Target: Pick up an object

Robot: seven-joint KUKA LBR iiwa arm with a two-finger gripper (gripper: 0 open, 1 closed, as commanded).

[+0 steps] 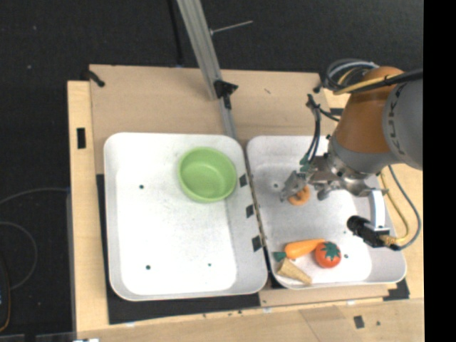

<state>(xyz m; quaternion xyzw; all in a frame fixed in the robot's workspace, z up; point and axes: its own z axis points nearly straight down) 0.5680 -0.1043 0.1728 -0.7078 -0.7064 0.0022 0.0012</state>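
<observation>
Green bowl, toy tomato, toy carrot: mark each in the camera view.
green bowl [207, 174]: camera view, inner floor of the bowl.
toy tomato [328, 256]: camera view, middle of its red body.
toy carrot [304, 247]: camera view, mid-length of its orange body.

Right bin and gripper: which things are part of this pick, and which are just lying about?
In the pick:
gripper, low in the right bin
small orange object at its fingertips; a grasp cannot be confirmed

Lying about:
carrot
tomato
tan wedge
green bowl in the left bin
</observation>
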